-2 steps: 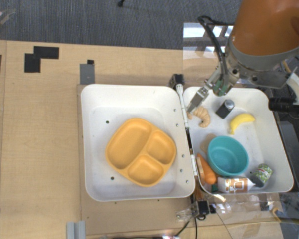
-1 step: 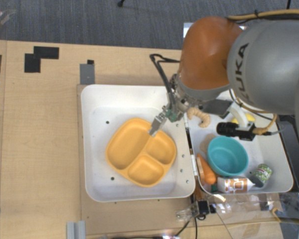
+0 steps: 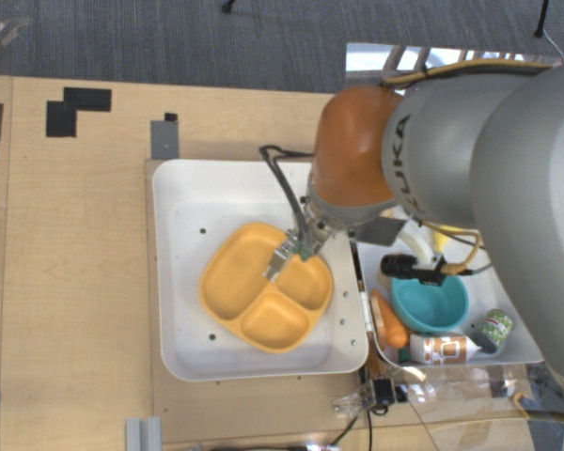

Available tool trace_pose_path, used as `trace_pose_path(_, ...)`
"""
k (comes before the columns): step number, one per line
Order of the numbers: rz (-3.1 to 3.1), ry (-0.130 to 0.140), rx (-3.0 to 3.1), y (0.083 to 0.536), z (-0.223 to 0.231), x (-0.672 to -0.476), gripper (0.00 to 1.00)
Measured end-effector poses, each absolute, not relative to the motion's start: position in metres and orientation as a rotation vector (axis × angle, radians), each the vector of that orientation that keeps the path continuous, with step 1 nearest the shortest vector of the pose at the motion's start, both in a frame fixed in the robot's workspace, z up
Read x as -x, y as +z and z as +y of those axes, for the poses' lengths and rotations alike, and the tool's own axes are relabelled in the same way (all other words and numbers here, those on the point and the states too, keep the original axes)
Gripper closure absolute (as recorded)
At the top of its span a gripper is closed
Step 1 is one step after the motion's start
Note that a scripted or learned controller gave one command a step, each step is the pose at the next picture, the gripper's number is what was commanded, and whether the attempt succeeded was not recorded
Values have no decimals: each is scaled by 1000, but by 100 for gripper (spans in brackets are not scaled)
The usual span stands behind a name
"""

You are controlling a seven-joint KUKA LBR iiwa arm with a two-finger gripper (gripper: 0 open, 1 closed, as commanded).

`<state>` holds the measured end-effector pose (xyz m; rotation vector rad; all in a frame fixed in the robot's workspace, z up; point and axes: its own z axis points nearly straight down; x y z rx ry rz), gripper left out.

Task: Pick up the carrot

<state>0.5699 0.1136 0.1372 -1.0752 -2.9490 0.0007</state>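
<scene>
Down over the left bin (image 3: pixel 169 252), the end effector (image 3: pixel 284 257) hung above the yellow divided plate (image 3: pixel 263 289), near the ridge where its compartments met; from where I stood I could not tell how it was set, since it was small and partly blurred against the plate. Nothing showed in its grip. On the big grey arm (image 3: pixel 489 148) I could read part of the maker's name, "KUKA", running down the casing beside the orange band (image 3: pixel 352 148). The carrot (image 3: pixel 387 320) lay in the right bin (image 3: pixel 381 350), tight against that bin's left wall, just beside a teal bowl (image 3: pixel 432 303), with a small bottle (image 3: pixel 442 349) bearing an orange-and-white label lying at its lower end; the label's writing was too small to read. A green-patterned can (image 3: pixel 493 327) sat to the right of the bowl. The arm's bulk covered most of the right bin, so its far side was hidden. The left bin had open white floor all around the plate, widest along its left and upper sides. The wooden table (image 3: pixel 75 299) lay bare left of the bins.
</scene>
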Motion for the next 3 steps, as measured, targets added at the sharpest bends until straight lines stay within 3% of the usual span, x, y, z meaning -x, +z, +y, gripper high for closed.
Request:
trace_pose_path(1, -2880, -19, 1282, 93, 135, -614, 0)
trace_pose_path(2, -2888, -29, 1283, 104, 135, -616, 100)
trace_pose_path(3, -3051, -101, 1066, 104, 222, -542, 100)
